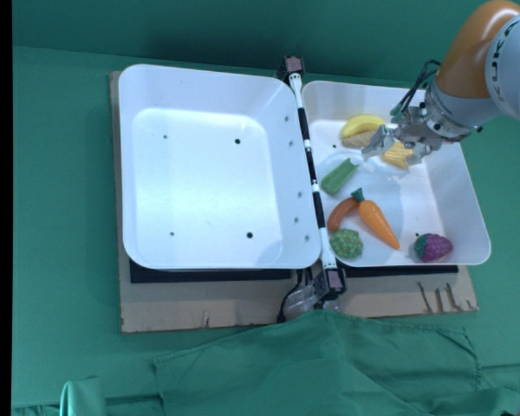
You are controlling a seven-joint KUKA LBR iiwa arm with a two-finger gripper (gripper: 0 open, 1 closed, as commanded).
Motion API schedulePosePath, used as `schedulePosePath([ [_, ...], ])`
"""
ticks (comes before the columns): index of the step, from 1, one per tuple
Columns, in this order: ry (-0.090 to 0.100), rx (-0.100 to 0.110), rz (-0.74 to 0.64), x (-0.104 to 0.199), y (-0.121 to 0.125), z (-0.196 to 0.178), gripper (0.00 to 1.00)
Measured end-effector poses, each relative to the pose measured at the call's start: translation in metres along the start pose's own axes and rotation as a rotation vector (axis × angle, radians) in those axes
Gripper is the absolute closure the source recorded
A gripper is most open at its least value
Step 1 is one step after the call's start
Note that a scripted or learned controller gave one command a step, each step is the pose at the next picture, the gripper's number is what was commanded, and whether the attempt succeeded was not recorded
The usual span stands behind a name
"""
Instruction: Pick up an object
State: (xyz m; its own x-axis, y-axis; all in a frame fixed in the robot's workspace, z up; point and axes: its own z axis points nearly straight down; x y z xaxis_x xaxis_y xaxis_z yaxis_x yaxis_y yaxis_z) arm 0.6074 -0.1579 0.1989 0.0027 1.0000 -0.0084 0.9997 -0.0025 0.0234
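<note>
Toys lie in the right bin (468,199): we see a banana (361,126) at the far side, a yellow corn piece (399,155) just beside it, a green pod (339,177) nearer the middle divider, two carrots (365,214) side by side, a green broccoli (347,243) and a purple grape bunch (432,247) at the near side. We see the gripper (388,143) low over the corn and the banana. Its fingers stand apart, one by the banana's end, the other at the corn, and we see nothing held between them. The left bin (139,94) stands beside it on a cardboard sheet (199,306).
</note>
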Motion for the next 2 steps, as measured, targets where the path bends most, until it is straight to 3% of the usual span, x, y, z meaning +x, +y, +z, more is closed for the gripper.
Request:
schedulePosePath([
  [1,0.005,0.014,0.000,-0.001,0.014,-0.008,0.00],
  [2,-0.006,0.000,0.001,0.001,0.024,0.009,0.00],
])
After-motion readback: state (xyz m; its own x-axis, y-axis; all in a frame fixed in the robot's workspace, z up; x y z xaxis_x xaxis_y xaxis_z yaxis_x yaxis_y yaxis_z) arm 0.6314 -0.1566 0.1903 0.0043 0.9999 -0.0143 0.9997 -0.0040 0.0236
